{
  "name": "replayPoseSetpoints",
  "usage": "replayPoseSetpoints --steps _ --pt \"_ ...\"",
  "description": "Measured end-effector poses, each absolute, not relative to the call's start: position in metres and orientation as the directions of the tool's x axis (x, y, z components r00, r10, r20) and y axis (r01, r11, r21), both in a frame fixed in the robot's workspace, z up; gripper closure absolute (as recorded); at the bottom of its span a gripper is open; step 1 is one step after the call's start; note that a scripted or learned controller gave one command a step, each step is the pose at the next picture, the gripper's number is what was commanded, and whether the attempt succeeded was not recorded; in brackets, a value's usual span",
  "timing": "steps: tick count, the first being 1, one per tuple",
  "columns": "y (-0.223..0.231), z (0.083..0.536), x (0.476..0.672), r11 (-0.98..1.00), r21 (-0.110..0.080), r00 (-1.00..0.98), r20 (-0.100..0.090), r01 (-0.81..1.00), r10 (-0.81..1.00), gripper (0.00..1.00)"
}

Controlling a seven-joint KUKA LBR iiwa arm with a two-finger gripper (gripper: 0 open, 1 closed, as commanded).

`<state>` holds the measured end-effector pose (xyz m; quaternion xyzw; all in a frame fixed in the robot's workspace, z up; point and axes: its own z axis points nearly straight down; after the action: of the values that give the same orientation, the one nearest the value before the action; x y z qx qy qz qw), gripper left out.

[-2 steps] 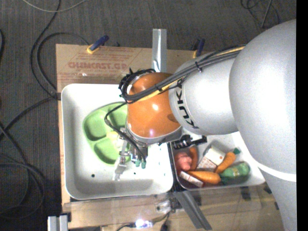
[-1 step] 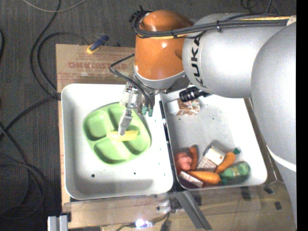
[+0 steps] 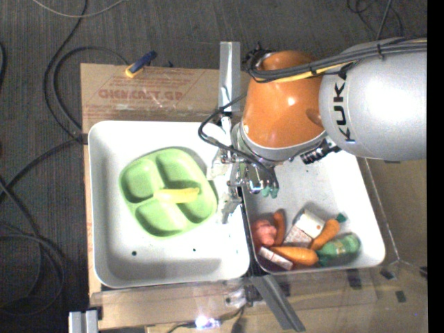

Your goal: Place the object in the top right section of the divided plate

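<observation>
The right bin (image 3: 371, 217) holds a heap of toy food along its near edge: two carrots (image 3: 297, 255), a pinkish piece (image 3: 263, 232), a white box (image 3: 306, 225), and what may be a green bottle (image 3: 341, 247).

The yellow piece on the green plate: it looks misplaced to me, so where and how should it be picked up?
Probably grip the yellow piece at its middle, coming straight down, fingers closing across its narrow width. It lies flat and long, running left to right over the divider ridge of the green divided plate, so its long sides look free while its ends sit nearer the compartment walls.
</observation>
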<state>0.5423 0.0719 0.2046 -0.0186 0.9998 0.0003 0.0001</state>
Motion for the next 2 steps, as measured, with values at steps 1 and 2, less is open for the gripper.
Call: replayPoseSetpoints --steps 1,2 --pt "0.073 0.214 0.543 0.999 0.005 -0.999 -0.002 -0.036 -0.036 1.00" --pt "-0.008 0.197 0.542 1.000 0.000 -1.000 -0.002 0.016 0.016 1.00"
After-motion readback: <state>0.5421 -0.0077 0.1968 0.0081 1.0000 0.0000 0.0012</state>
